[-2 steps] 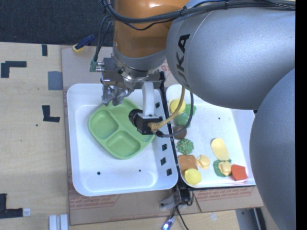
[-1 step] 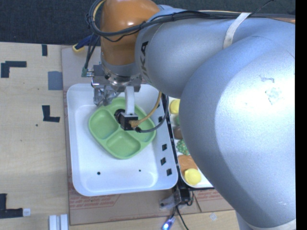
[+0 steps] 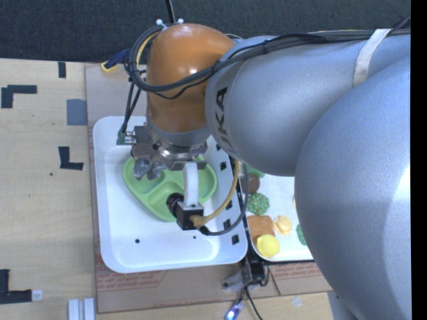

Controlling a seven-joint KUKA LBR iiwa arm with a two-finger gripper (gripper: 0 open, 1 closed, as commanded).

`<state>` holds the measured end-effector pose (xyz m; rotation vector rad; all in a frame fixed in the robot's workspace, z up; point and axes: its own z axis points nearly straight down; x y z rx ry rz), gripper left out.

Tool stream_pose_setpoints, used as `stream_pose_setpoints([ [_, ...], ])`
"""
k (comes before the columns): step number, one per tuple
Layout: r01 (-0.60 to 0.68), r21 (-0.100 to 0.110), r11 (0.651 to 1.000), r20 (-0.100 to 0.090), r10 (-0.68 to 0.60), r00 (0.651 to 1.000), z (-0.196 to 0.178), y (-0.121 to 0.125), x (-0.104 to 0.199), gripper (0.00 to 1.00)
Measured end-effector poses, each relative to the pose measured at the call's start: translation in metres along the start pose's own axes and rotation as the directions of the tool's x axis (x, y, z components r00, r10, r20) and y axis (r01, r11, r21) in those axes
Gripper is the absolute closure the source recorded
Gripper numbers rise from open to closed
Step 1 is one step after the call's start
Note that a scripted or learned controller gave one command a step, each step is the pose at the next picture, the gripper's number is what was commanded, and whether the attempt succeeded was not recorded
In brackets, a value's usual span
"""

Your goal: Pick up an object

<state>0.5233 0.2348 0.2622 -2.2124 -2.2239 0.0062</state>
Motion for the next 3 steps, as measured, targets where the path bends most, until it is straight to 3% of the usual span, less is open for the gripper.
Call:
stream_pose_setpoints([
  [1, -0.002, -0.023, 1.0, -0.006, 0.002, 1.0, -0.283, 0.026, -0.011, 1.0],
  [2, -0.007, 0.003, 1.0, 0.004, 0.007, 1.0, -0.208, -0.009, -0.047, 1.0],
  [3, -0.006, 0.005, 1.0, 0.007, 0.006, 1.0, -0.12, 0.106, -0.035, 1.0],
])
